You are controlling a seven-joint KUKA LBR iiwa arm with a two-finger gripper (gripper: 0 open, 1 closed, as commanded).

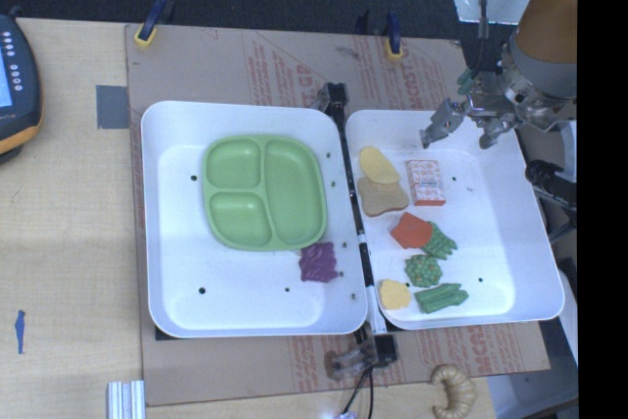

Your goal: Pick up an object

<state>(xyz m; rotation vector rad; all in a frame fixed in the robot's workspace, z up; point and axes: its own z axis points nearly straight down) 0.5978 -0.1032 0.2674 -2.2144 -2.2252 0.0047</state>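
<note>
Objects, left to right for you: green divided plate (265,191) and purple piece (318,262) in left bin (167,211); yellow piece (378,164), red-white carton (426,183), green vegetables (440,297) in right bin (520,240). End effector (459,125) open, empty, over right bin's far edge.
</note>
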